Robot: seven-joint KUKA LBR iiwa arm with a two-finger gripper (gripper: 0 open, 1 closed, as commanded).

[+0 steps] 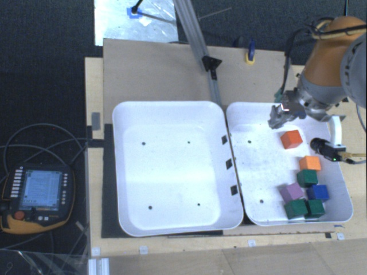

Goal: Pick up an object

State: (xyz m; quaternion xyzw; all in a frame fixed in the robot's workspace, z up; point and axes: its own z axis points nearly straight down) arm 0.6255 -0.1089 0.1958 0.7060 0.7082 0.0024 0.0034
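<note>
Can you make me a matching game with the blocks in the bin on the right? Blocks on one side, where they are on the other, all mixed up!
Blocks:
1. red-orange block
2. purple block
3. blue block

Places:
A. between the purple block and the bin's right wall
B. by itself, closest to the pincer
C. at the left of the cluster, just above a green block

Pairs: 1-B, 2-C, 3-A
</note>
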